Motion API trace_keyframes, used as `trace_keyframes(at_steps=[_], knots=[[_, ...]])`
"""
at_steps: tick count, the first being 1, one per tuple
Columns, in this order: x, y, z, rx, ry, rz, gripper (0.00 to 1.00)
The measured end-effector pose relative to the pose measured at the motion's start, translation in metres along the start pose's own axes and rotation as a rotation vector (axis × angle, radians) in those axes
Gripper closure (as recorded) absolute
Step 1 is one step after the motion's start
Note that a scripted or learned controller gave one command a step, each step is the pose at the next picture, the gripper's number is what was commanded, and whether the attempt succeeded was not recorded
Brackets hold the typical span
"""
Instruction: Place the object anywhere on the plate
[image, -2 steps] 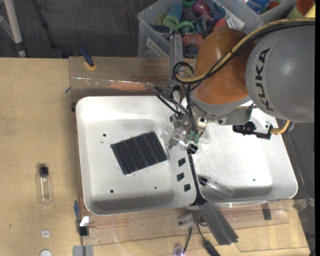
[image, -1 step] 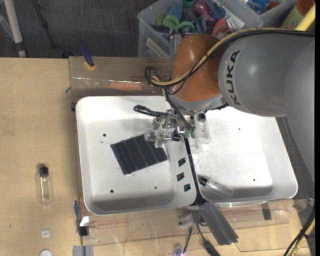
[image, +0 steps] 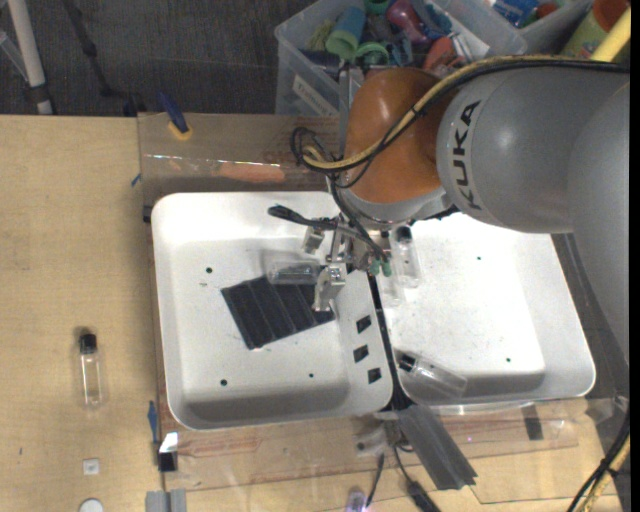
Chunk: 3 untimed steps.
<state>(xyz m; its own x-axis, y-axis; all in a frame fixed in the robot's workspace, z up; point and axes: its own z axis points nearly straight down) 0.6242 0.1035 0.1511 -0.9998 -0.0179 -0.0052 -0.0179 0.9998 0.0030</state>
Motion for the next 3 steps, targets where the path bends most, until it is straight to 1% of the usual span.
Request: trace_keyframes(at_steps=[1,2,3], knots=[[-0.002,0.0,-0.011,-0.004,-0.007,0.003,1.0],[-0.004,0.016,0.022,-0.004,-0.041,-0.078,1.0],[0.007,0.016,0.04,0.0,0.0,-0.08,0.0]])
